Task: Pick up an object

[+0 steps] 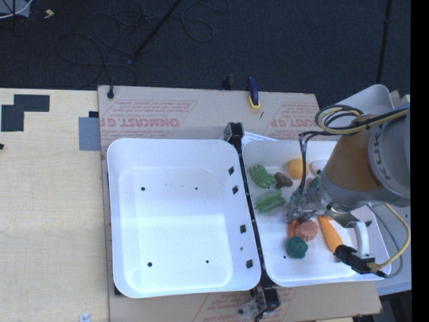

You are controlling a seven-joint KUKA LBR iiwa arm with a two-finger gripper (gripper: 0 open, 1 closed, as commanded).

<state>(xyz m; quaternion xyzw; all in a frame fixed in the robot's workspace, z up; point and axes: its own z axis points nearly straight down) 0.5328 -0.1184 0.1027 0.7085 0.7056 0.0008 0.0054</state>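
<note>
While the arm (365, 163) hangs low over the right bin (315, 277), the gripper (303, 206) sits down among the clutter near the bin's middle, w/ a green leafy piece (270, 200) just to its left and a pink round thing (308, 230) just below it. Can't tell whether the fingers are wide or narrow; the wrist covers them from this angle, and nothing is visibly held between them.

Candidate things are all in the right bin: another green piece (261, 176) w/ a small brown item (283, 178) beside it, a yellow ball (295, 168) toward the far wall, an orange carrot-like piece (330, 234) near the pink one, and a dark teal lump (296, 247) closer to the front. Left bin (134, 156) isn't in play.

Judgement: step in hand is the descent/close on whatever lies under the tool, prob. the green leafy piece or the pink one.

- Commit to one target; the items touch or nearly touch, so a straddle across two will likely squeeze both out.
- Centre on the thing's narrow axis before closing.
- Go down near the bin floor, since the pieces look low and soft.
- Lift straight up, slowly, and check something is really between the fingers before moving off.
- The teal lump stands apart, so it's an easier fallback.
</note>
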